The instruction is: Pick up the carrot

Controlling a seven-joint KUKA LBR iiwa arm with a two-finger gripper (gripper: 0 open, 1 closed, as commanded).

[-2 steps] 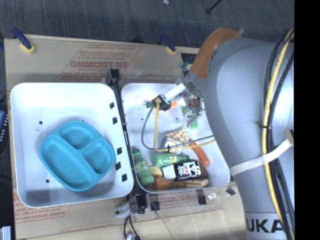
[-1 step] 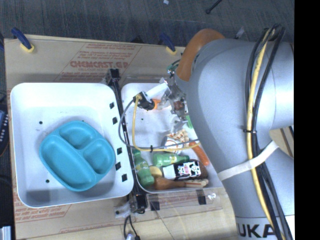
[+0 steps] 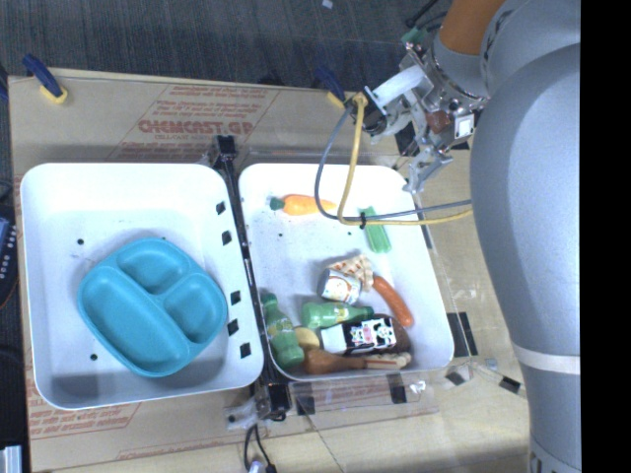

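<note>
Carrot [image 3: 301,204] lies alone at the far edge of the right bin [image 3: 431,264], gripper [image 3: 422,156] above the far right corner, its grip unreadable to me, so next I'd shift left and descend.

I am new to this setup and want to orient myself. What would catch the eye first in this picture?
The big grey arm fills the right side, its gripper at the right bin's far corner. A blue divided plate sits alone in the left bin. The carrot lies apart near the right bin's far edge, while other items crowd its near end.
</note>
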